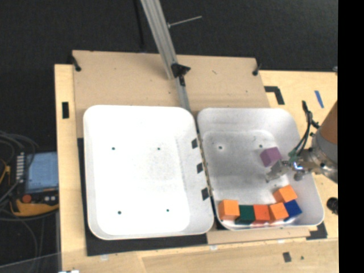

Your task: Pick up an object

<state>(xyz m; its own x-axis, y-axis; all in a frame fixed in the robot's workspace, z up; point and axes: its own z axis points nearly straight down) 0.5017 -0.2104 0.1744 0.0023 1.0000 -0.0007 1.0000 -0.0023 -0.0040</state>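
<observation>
White bins sit side by side on the table (239, 255). The right bin (239, 124) has a purple block (270, 155) in its middle, with orange, green and blue blocks (261, 211) along its near edge. The pincer (287, 172) hangs just beside the purple block; I cannot tell how wide it is.

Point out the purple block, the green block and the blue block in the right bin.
purple block (270, 155), camera view, middle of its top face
green block (246, 212), camera view, its top face
blue block (293, 208), camera view, its visible top corner
</observation>
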